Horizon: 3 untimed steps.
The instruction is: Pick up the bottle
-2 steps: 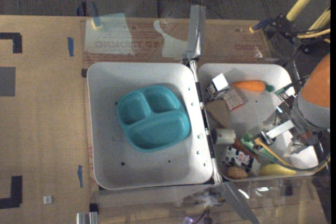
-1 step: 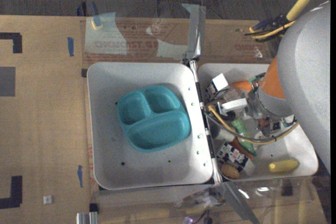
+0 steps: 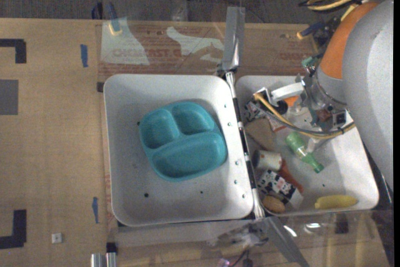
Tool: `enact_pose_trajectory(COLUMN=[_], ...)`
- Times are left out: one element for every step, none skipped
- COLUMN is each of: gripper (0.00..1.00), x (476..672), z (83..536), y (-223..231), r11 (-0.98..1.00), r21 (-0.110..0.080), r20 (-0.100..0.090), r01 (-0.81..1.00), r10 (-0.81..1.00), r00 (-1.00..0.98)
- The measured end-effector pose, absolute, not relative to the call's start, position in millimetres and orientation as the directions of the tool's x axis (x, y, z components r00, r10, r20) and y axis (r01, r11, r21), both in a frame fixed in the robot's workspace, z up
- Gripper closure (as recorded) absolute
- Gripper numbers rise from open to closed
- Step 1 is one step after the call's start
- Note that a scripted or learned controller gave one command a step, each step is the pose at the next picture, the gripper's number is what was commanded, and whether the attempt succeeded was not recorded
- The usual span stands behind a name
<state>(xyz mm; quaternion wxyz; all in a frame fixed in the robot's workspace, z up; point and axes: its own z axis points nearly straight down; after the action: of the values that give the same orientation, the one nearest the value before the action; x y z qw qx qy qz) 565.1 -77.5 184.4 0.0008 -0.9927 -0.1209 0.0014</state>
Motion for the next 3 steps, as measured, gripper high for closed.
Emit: enact_pose_trajectory(gripper=[0.00,0.00,0.00], x=[522.7,499.0,538.5], z=[89,133,187], y=[-146,-158,-175], r11=[-0.953,-0.969,-0.979], r21=[0.001,-0.002,-0.002], r20=[0.005,-0.003,-0.002], r01=[0.304,0.246,0.203], r10=[0.304,0.246,0.203], r00=[0.953,0.969,0.979])
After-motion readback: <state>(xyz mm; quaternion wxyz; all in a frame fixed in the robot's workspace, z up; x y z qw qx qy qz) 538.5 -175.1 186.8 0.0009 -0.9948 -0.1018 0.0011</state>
